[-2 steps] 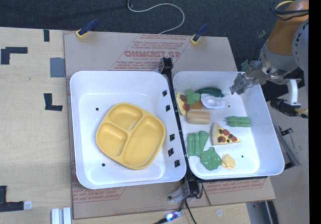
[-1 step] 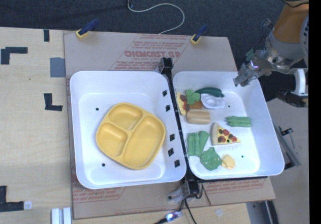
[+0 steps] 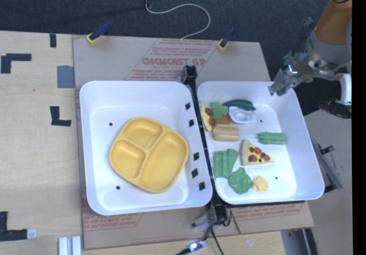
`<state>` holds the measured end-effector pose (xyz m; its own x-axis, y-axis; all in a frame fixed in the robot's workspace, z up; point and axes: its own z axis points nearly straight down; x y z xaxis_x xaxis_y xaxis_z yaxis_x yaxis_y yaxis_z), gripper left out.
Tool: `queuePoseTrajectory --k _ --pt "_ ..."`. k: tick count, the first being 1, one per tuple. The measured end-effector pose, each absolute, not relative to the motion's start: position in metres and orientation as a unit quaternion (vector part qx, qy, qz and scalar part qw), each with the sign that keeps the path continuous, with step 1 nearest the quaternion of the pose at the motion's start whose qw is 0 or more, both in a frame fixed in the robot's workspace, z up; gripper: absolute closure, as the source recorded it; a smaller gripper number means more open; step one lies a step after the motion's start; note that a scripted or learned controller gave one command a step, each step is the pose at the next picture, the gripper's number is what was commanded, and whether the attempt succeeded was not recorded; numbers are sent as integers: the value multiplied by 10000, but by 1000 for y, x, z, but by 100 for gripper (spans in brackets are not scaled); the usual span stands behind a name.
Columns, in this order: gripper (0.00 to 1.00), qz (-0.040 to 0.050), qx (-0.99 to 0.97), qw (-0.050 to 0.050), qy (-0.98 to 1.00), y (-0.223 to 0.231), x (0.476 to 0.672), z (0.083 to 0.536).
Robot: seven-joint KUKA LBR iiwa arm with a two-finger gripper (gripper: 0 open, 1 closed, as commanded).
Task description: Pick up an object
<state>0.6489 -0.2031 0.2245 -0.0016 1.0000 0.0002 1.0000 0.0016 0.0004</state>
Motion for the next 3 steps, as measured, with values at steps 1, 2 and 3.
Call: queuePoseTrajectory --k 1,2,3 --pt "100 -11 7065 -9 7077 -150 618 223" --pt "100 -13 7063 -13 7079 -104 586 213" --pt "100 -7 7058 -18 7084 -68 557 226"
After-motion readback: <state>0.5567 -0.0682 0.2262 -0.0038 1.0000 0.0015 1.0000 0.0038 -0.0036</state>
